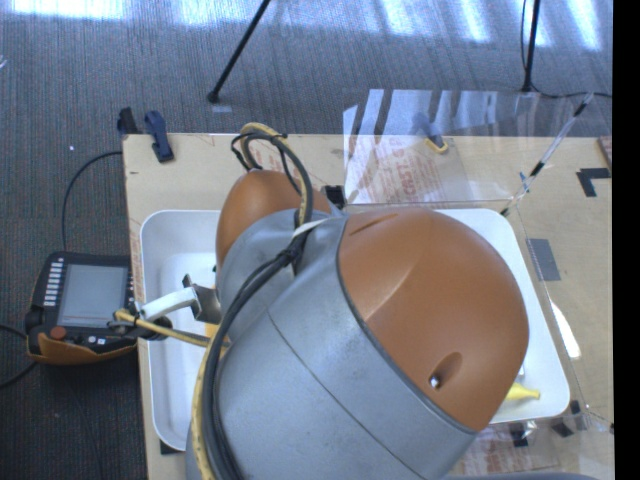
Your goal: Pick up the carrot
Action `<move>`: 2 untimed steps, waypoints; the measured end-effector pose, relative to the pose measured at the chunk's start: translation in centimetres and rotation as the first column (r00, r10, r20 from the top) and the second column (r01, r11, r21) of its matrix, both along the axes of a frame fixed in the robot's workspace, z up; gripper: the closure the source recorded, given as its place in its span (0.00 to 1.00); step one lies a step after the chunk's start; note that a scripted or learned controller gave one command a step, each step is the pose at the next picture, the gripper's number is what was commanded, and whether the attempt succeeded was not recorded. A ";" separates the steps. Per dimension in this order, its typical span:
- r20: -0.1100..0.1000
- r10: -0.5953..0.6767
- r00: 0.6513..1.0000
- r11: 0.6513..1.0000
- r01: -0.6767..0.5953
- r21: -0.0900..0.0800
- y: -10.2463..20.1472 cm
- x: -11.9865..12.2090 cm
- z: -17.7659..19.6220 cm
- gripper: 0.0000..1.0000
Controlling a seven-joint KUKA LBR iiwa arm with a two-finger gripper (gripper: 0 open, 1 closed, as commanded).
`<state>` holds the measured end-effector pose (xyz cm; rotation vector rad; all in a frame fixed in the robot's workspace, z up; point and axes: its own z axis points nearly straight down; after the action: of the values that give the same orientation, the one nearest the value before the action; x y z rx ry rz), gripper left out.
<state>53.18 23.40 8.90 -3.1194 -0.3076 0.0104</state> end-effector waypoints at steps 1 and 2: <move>0.004 -0.001 1.000 1.000 0.001 -0.002 1.0 -2.2 5.1 1.00; 0.004 -0.004 1.000 1.000 0.004 -0.004 0.8 -5.6 9.4 1.00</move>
<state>47.62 24.23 18.27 -3.1246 -0.3021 0.0050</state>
